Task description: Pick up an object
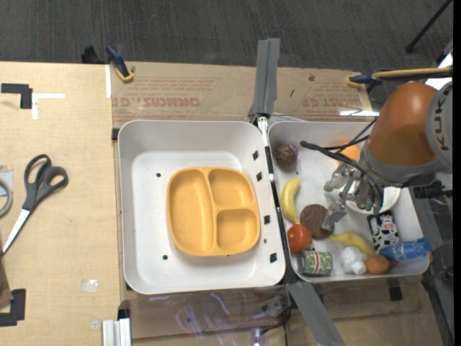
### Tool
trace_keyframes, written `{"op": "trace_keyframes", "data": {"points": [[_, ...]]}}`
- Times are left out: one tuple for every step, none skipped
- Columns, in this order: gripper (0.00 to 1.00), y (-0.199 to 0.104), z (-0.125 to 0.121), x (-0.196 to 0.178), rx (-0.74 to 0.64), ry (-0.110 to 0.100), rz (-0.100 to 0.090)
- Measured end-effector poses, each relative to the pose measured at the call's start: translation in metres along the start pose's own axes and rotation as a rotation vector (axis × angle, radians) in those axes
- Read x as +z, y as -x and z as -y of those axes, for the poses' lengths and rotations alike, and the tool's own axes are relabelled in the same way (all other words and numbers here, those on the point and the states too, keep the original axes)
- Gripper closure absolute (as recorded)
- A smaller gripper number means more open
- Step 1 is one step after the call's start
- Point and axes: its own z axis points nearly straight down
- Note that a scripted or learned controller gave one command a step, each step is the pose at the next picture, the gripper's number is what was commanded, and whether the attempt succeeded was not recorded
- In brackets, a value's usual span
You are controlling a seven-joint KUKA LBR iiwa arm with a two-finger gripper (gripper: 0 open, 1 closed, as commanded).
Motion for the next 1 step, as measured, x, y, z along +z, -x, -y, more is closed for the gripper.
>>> {"op": "trace_keyframes", "data": {"points": [[0.00, -0.0130, -0.0177, 0.0005, 0.084, 0.001, 0.000]]}}
